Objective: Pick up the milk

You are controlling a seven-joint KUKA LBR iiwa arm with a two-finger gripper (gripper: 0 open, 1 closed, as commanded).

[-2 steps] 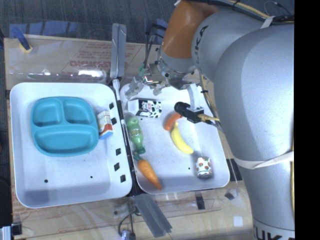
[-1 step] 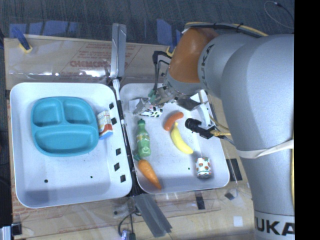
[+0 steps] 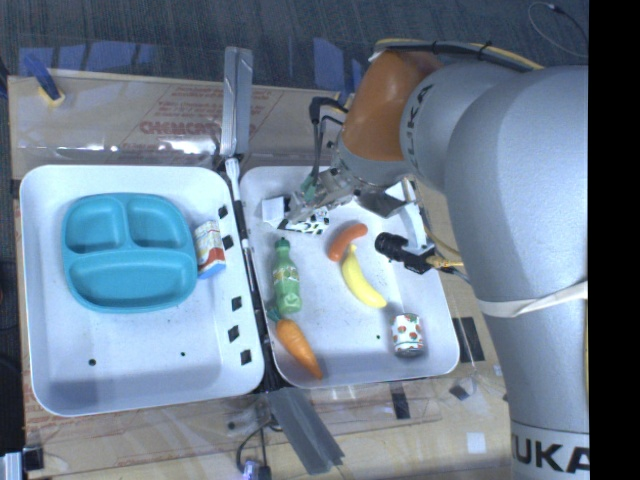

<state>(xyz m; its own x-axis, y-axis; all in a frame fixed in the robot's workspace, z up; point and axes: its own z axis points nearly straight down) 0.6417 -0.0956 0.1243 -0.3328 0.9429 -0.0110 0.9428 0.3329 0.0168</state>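
The jaws (image 3: 312, 206) hang over the right white bin's (image 3: 345, 368) far left corner, touching the black-and-white patterned milk carton (image 3: 313, 224) near its rim; whether they are apart or together I cannot tell

Two bins (image 3: 40, 368), one tray (image 3: 128, 251)

A single fixed camera looks down at a slant on the right bin (image 3: 435, 353), taking in the left bin (image 3: 40, 368) beside it, from moderate height.
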